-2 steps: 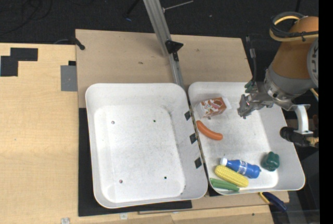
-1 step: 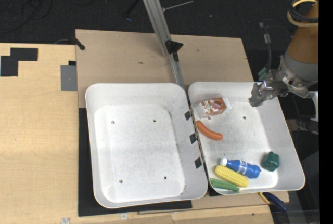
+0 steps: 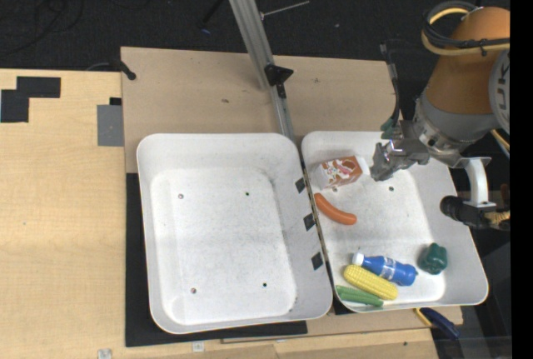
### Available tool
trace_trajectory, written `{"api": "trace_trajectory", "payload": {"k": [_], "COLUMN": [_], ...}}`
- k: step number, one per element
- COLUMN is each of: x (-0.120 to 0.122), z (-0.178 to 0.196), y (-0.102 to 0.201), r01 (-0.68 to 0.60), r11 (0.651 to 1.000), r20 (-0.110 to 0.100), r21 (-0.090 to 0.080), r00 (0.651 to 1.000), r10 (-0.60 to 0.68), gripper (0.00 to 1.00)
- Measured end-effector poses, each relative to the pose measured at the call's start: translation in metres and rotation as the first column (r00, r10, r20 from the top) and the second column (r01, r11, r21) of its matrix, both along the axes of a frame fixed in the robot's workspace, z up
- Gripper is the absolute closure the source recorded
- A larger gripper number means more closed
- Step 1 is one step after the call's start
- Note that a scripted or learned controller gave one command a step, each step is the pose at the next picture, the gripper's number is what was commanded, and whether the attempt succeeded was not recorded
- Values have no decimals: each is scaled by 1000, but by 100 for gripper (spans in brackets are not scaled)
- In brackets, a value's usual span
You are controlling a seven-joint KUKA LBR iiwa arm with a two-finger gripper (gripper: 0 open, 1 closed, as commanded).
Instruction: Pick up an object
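The right bin [image 3: 454, 261] holds several small things. A red and white packet [image 3: 340, 171] lies near its back left corner. An orange sausage-shaped piece [image 3: 335, 211] rests just below the packet. Near the front lie a blue bottle with a white cap [image 3: 386, 267], a yellow corn cob [image 3: 371, 282] and a green pod [image 3: 360, 296]. A dark green lump [image 3: 433, 258] sits at the right side. My gripper [image 3: 381, 165] hangs over the back of this bin, just right of the packet, with nothing seen between its fingers.
The left bin [image 3: 221, 232] stands beside the right one, joined by black clips [image 3: 309, 221]. A slanted aluminium rail [image 3: 254, 32] rises behind the bins. The wooden bench [image 3: 58, 207] stretches to the left.
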State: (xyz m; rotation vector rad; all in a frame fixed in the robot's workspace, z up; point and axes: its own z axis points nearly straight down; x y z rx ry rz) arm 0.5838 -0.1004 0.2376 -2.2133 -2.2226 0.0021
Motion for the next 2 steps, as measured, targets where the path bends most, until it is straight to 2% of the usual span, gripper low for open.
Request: {"api": "trace_trajectory", "payload": {"k": [1, 2], "x": [3, -8], "z": [7, -5], "y": [56, 107], "r01": [-1, 0], "r11": [1000, 1000], "r20": [2, -1], "r21": [0, 0], "r00": [1000, 1000], "r10": [1, 0], "gripper": [100, 100]}}
